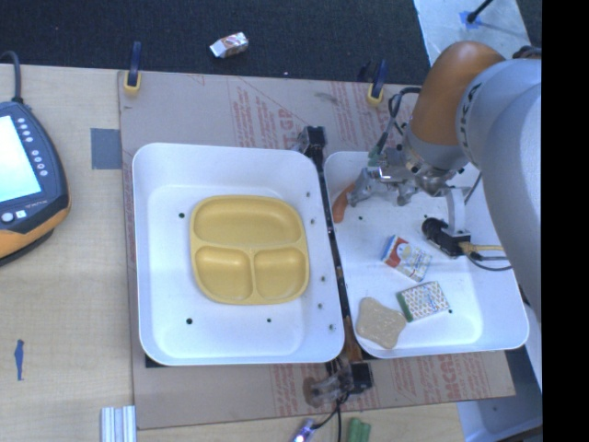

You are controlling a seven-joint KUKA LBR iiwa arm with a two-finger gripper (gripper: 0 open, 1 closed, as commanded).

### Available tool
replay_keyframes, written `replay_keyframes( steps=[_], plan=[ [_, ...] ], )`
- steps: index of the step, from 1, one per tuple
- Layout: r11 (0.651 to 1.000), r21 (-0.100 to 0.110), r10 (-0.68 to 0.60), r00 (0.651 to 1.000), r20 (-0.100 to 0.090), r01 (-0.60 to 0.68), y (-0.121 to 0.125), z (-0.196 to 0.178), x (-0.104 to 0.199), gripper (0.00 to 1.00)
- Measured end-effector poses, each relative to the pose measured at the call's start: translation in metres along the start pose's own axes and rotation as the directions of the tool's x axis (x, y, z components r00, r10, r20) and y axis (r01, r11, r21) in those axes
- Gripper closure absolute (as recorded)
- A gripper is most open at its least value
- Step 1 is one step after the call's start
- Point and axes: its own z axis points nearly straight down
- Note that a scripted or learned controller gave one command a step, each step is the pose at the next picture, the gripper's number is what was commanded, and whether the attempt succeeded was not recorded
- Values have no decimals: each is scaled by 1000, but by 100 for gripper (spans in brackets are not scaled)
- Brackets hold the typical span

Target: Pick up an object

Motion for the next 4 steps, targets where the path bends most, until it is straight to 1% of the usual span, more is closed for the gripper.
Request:
replay_keyframes(
  steps=[4],
  plan=[
    [1000,1,-3,1000,-1,3,0,0,0,0]
  ],
)
